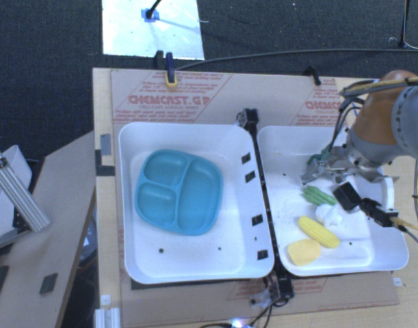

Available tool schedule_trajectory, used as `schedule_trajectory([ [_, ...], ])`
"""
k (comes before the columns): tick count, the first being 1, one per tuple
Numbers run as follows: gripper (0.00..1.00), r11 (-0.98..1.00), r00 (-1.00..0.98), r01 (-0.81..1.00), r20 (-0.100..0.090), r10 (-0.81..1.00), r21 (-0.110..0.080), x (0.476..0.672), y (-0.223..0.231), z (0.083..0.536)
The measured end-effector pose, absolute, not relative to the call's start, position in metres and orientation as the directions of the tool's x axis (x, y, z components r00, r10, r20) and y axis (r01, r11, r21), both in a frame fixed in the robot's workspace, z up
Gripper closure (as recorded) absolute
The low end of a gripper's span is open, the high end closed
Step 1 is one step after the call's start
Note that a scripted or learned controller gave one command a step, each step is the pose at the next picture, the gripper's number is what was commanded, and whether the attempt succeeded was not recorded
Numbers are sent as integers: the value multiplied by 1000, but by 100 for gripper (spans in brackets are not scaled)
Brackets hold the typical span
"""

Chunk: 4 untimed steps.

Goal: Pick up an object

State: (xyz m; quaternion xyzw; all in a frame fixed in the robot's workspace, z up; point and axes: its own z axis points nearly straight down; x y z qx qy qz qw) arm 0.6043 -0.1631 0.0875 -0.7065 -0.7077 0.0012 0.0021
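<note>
My gripper point(317, 169) hangs over the back-middle of the right bin point(386, 255), and the arm reaches in from the right. Just in front of it lies a green pod-like object point(319, 195), close below the gripper but not seen held. A small white object point(328, 216) sits in front of the pod. A yellow corn cob point(319, 231) lies slantwise nearer the front, and a flat pale-yellow piece point(304, 252) rests by the bin's front left corner.
The left bin point(147, 258) holds a blue divided plate point(178, 190). A black divider strip point(256, 183) runs between the two bins. The bins stand on a brown board point(195, 94), with cables at its back.
</note>
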Motion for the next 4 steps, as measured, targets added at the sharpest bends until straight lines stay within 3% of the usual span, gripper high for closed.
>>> schedule_trajectory([
  [1,100,2,-2,1000,0,1000,1,606,-164,100],
  [4,100,7,-7,1000,-1,1000,6,626,-152,248],
])
